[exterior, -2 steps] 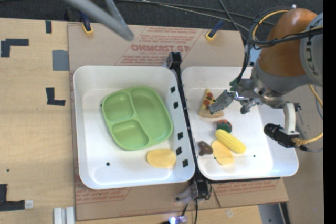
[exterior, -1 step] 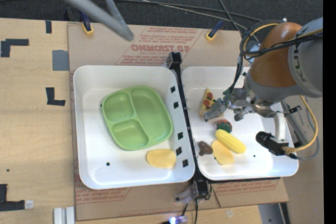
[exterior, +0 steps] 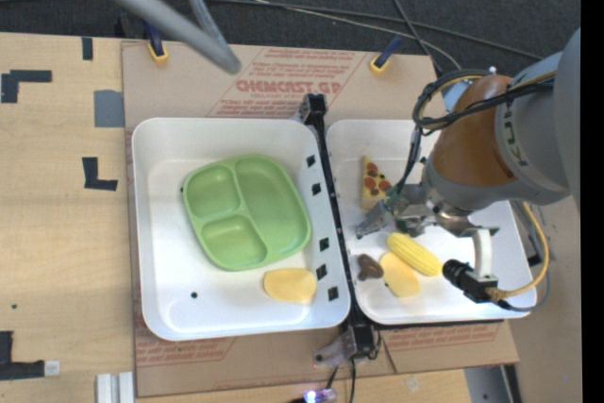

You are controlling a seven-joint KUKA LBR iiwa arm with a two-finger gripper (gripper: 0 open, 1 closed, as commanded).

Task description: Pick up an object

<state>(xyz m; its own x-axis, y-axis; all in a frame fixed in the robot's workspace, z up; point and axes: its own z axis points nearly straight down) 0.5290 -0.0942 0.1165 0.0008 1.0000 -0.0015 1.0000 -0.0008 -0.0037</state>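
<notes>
Corn (exterior: pixel 413 254) lies in the right bin (exterior: pixel 514 302), just below and a little right of the claw (exterior: pixel 385 214), its yellow cob slanting down toward the right. Whether the claw is open or closed I cannot tell, since the wrist and its cables cover much of it; nothing can be seen between its tips. The claw hangs low over the middle of that bin, the grey arm (exterior: pixel 528 137) with its orange band reaching in from the right. Just above and left of the claw lies a pizza slice (exterior: pixel 372 180). Below it, beside the corn, sit a yellow piece (exterior: pixel 400 279) and a small brown piece (exterior: pixel 369 268), close together. Well to the claw's left, in the left bin (exterior: pixel 151 203), rests a green tray (exterior: pixel 247 210) with three compartments, and below the tray lies a yellow lump (exterior: pixel 289 284) near the divider.
</notes>
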